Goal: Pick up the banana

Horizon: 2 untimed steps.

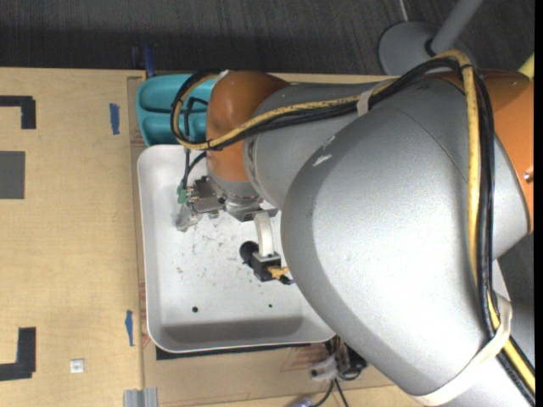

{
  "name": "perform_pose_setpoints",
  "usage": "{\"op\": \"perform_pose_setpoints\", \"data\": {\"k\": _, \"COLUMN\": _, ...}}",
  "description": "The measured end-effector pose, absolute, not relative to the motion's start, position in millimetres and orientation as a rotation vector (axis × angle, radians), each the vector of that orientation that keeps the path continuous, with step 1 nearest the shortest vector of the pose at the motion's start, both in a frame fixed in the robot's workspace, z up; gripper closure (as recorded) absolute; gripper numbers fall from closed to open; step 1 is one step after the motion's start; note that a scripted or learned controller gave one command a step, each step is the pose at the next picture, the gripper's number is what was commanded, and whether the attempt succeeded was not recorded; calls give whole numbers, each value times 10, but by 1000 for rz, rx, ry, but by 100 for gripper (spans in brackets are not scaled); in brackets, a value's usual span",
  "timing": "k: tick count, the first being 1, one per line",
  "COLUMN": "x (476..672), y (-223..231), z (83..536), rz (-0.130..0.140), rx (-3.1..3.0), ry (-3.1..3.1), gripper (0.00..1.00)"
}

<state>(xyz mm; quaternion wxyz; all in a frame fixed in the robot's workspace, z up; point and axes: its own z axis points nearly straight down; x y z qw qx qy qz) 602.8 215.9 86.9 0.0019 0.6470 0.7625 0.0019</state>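
My gripper [188, 209] hangs low over the upper left part of the white bin [170, 303], its metal tip close to the bin floor. The grey arm with its orange band [242, 104] reaches in from the right. It covers the right side of this bin and everything beyond it. The bare bin floor near the gripper carries only dark scuffs and specks.
A teal object [165, 108] sits just beyond the bin's far rim. The bin rests on a tan bench [68, 227] with black and blue tape marks. The bulky arm takes up the right half of the view.
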Motion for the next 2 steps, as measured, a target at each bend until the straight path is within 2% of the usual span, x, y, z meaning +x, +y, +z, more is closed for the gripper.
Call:
{"op": "perform_pose_setpoints", "data": {"k": 1, "x": 6537, "y": 1673, "z": 2826, "rz": 1, "rx": 2049, "ry": 2379, "gripper": 0}}
{"op": "perform_pose_setpoints", "data": {"k": 2, "x": 5997, "y": 1300, "z": 2624, "rz": -3, "rx": 1917, "ry": 2491, "gripper": 0}}
